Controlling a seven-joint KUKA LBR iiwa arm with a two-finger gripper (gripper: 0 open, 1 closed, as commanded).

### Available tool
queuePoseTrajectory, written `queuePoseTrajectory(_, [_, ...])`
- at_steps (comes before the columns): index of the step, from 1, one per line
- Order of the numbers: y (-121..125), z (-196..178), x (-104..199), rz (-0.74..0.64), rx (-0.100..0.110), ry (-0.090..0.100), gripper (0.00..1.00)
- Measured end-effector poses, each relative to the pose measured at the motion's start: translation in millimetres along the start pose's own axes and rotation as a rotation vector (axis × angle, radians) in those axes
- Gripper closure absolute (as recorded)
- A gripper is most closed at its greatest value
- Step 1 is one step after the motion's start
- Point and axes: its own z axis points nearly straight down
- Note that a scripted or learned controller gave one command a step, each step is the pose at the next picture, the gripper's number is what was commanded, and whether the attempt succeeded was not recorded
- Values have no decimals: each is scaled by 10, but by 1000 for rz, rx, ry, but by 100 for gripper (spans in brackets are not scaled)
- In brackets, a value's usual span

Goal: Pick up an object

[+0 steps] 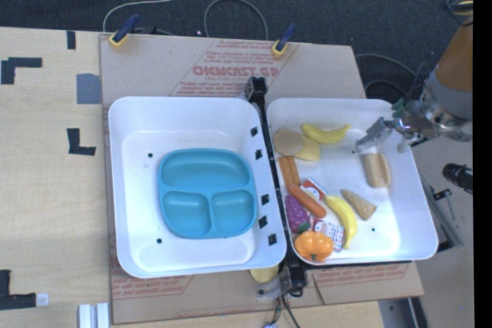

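My gripper (388, 139) hangs over the upper right part of the right bin (407, 242). It is open, with nothing between its fingers (371, 136). Just below it lies a tan bread roll (377, 169). The same bin holds a yellow banana (325, 133) near the top, a round tan biscuit (289, 141), a second banana (344, 219), a bread wedge (359, 203), a red sausage (307, 200), purple grapes (296, 213) and an orange fruit (314, 245) at the front.
The left bin (131, 165) holds a blue divided plate (207, 192). Both bins sit on a cardboard sheet (223, 69) held by two clamps at the back. A black divider (265, 165) runs between the bins.
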Motion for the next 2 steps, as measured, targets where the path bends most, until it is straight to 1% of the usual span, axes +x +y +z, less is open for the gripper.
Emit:
queuePoseTrajectory(1, [29, 1263, 743, 0, -4, 0, 0])
queuePoseTrajectory(2, [993, 1355, 909, -8, 20, -11, 0])
